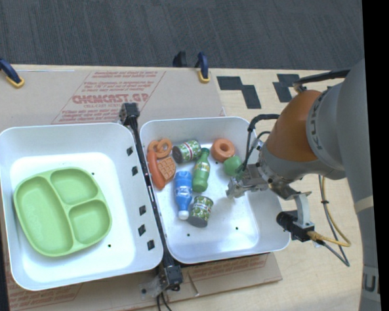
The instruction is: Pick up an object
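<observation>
The right bin (213, 242) holds a cluster of small items: an orange toy (160, 163), a green can (187, 151), an orange ring (222, 148), a green bottle (201, 173), a blue bottle (183, 192), a dark green can (200, 210) and a small green piece (232, 166). My gripper (239, 183) hangs low over the bin's right side, just below the small green piece and right of the bottles. The wrist hides much of it.
The left bin (62, 143) carries a light green divided tray (62, 209). A printed cardboard sheet (112, 94) lies behind the bins, held by blue clamps (202, 65). A black divider clip (129, 113) sits between the bins. Cables (327, 232) trail from the arm at right.
</observation>
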You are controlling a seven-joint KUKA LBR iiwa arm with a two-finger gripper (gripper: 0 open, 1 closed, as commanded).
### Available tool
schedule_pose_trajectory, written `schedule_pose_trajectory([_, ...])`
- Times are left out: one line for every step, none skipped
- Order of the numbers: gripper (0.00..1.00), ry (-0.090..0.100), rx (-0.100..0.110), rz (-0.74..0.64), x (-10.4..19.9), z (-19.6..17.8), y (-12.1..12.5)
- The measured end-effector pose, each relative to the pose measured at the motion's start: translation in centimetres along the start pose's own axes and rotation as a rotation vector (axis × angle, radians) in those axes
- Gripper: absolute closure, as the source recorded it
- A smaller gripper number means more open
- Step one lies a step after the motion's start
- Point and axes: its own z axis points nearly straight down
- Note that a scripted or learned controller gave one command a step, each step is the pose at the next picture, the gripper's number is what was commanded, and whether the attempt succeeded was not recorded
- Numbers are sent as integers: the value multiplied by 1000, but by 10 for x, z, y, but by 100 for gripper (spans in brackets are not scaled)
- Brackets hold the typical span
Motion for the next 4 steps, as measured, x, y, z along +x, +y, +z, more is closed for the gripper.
schedule_pose_trajectory([0,0,0,-1,0,0,0])
schedule_pose_trajectory([0,3,0,3,66,11,69])
schedule_pose_trajectory([100,3,4,1,66,1,68])
schedule_pose_trajectory([100,1,-5,8,39,-106,41])
